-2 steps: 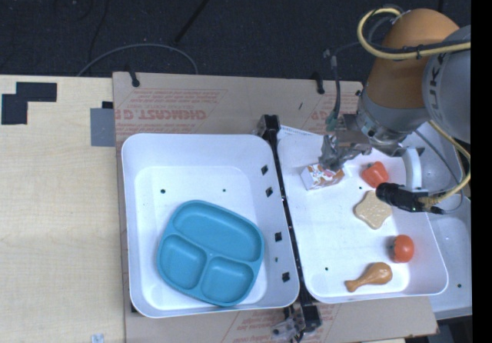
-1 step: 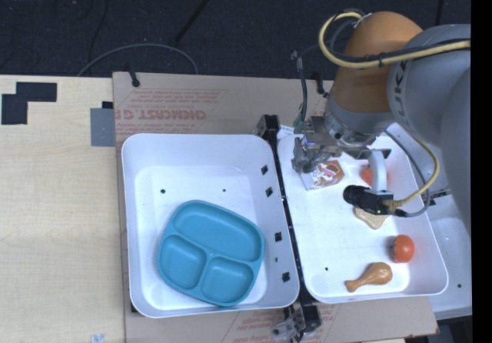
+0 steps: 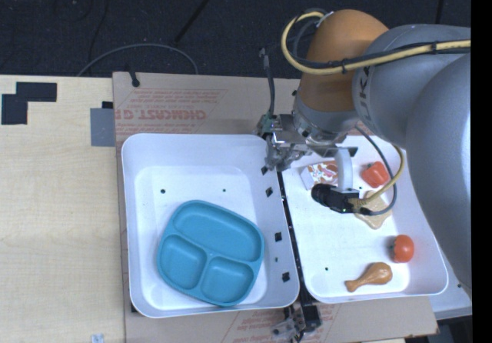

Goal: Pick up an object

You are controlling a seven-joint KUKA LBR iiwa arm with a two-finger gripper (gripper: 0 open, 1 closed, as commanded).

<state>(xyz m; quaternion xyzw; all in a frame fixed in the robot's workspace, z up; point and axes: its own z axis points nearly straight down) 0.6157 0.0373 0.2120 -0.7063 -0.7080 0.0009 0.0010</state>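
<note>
My gripper [image 3: 278,151] hangs over the back end of the wall between the two bins, at the right bin's far left corner. Nothing shows in its grasp. In the right bin, a red and white packet [image 3: 323,172] lies just right of the gripper. An orange-red block [image 3: 375,174] sits farther right, with a tan flat piece [image 3: 375,212] in front of it. A red tomato [image 3: 402,248] and a tan drumstick [image 3: 370,276] rest near the front right corner.
A blue divided plate [image 3: 209,253] lies in the left bin [image 3: 146,180]. The right bin [image 3: 323,257] has bare floor at its front left. The grey arm covers the right bin's back right part.
</note>
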